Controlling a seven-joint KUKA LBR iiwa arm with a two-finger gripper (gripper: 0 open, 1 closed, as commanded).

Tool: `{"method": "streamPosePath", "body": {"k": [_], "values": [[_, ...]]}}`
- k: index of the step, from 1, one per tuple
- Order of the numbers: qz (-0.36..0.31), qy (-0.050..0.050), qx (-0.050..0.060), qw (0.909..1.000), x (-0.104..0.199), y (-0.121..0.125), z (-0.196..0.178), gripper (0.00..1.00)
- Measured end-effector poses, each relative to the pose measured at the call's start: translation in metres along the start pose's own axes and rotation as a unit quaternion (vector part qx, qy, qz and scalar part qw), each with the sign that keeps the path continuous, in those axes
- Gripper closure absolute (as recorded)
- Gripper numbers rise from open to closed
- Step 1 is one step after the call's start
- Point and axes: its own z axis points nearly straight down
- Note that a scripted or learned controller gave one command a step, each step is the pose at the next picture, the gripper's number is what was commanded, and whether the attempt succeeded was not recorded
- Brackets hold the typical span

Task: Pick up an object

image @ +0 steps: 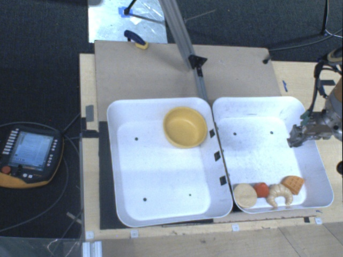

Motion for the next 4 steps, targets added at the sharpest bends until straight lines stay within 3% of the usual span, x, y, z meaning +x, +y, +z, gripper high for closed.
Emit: {"method": "streamPosePath", "body": {"k": [2, 4], "values": [[0.001, 0.000, 0.000, 1.0000, 0.100, 0.022, 0.015, 1.00], [0.001, 0.000, 0.001, 1.0000, 0.196, 0.023, 0.041, 1.00]]}}
